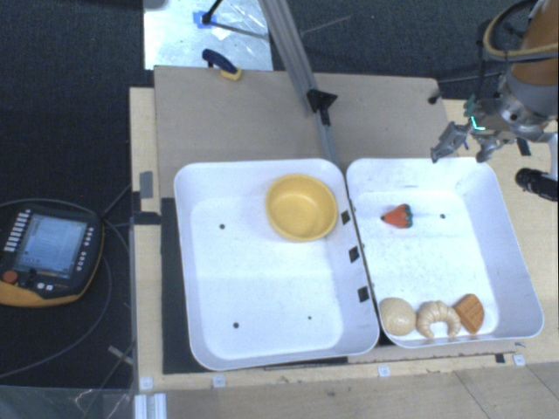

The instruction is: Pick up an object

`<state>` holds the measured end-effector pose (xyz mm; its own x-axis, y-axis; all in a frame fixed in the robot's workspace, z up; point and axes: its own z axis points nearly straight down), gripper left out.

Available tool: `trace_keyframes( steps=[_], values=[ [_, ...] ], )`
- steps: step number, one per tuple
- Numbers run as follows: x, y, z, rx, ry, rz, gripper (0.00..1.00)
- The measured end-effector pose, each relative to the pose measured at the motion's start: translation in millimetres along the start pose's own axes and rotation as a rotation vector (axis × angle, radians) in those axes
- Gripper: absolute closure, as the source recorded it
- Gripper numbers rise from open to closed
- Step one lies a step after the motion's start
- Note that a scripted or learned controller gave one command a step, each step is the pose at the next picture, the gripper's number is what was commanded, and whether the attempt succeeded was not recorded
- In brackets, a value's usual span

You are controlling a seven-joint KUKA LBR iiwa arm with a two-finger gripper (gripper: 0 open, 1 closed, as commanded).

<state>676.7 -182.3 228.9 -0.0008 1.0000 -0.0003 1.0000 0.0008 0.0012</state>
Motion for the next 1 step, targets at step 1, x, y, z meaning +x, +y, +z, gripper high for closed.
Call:
trace_keyframes(
  steps=[1],
  values=[
    [0.0,0.0,0.0,0.0,0.0,0.0,0.0]
  ],
)
